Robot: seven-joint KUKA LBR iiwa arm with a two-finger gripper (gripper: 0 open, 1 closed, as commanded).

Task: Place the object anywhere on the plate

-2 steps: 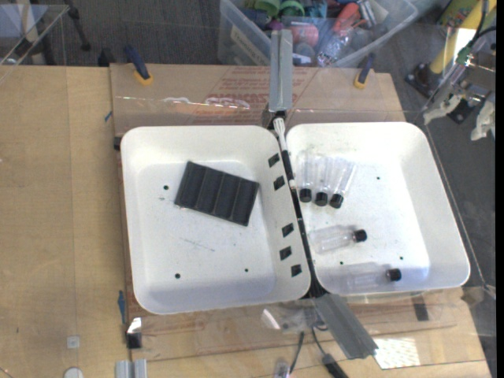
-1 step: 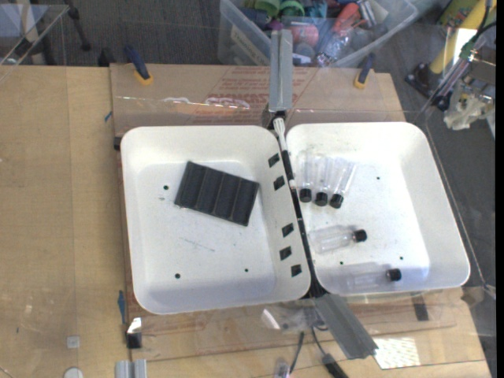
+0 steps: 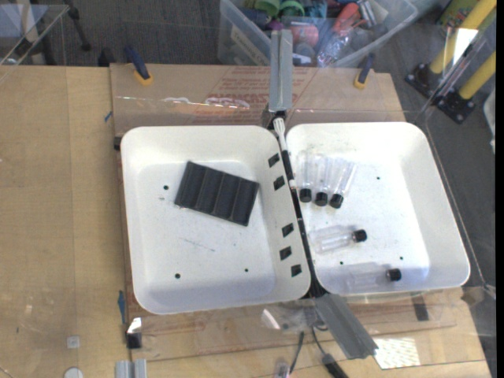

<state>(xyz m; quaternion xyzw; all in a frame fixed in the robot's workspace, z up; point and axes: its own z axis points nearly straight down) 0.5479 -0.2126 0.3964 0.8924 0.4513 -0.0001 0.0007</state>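
A black ridged rectangular plate (image 3: 216, 193) lies flat in the left white bin (image 3: 157, 274), towards its back middle and slightly skewed. The right white bin (image 3: 425, 211) holds several clear vials with black caps. Three of them lie side by side near that bin's back left (image 3: 321, 181), caps pointing to the front. Another vial (image 3: 340, 238) rests on its side near the middle. One more vial (image 3: 370, 275) lies along the front wall, cap to the right.
Black clips (image 3: 284, 206) line the seam where the two bins meet. A clear tub of colourful toys (image 3: 315, 10) stands behind the bench. Orange clamps (image 3: 141, 72) hold the cardboard at the back. Yellow and black gear (image 3: 465, 61) sits at the far right.
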